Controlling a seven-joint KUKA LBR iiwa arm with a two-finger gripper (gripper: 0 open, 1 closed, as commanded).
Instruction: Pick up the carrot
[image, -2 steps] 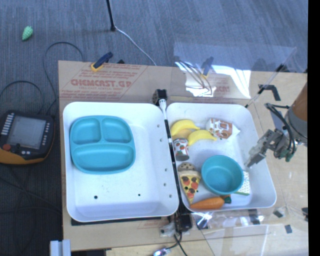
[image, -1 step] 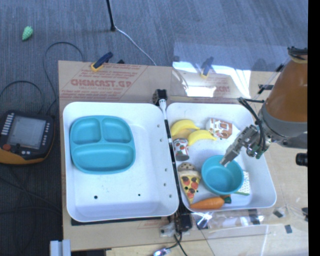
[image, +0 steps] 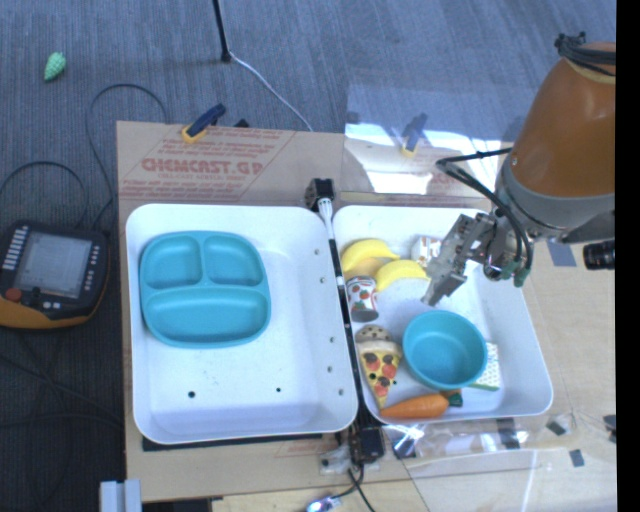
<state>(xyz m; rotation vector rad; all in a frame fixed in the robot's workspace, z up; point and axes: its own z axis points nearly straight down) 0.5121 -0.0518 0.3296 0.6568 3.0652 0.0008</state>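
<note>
The carrot (image: 415, 406), orange with a green stub at its right end, lies along the front wall of the right bin (image: 524, 340). My gripper (image: 442, 282) hangs over the back half of that bin, above the yellow banana (image: 385, 268) and the blue bowl (image: 444, 347). Its fingers point down and to the left, open, with nothing between them. The carrot is well in front of the gripper, on the far side of the bowl from it.
A pizza slice toy (image: 379, 366), a cookie (image: 371, 335) and a small mug (image: 361, 295) line the right bin's left side. A small silver object (image: 425, 246) lies at the back. The left bin (image: 160, 400) holds a blue divided plate (image: 205, 287). A pendant (image: 48, 275) rests off the bench at left.
</note>
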